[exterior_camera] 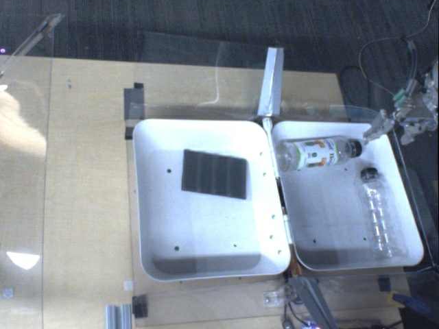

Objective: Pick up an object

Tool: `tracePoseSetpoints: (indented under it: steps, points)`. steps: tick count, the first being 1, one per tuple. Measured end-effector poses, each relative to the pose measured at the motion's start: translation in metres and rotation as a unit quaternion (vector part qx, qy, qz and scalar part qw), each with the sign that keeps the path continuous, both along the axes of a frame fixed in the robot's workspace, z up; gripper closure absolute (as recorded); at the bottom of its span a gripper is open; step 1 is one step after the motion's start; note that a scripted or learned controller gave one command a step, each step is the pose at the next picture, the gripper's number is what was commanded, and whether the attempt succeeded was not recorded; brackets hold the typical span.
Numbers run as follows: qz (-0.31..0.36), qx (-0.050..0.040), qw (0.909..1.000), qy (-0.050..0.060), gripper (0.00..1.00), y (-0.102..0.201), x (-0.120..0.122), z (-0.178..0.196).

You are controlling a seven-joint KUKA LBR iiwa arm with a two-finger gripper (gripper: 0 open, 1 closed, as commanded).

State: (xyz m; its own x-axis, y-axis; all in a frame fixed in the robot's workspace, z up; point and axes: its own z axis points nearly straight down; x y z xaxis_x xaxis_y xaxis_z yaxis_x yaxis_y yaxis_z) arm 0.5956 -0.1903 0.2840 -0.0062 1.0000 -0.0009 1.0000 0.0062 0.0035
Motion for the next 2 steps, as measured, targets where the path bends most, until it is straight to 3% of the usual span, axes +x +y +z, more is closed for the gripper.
tracePoseSetpoints:
  steps: [1, 2]
  points:
    - [-0.031, -0.003, 0.9994, -0.016, 0.0, 0.011, 0.053, -0.14]
    - [0.03, -0.0001, 0.9995, -0.001, 0.0, 0.019, 0.055, -0.17]
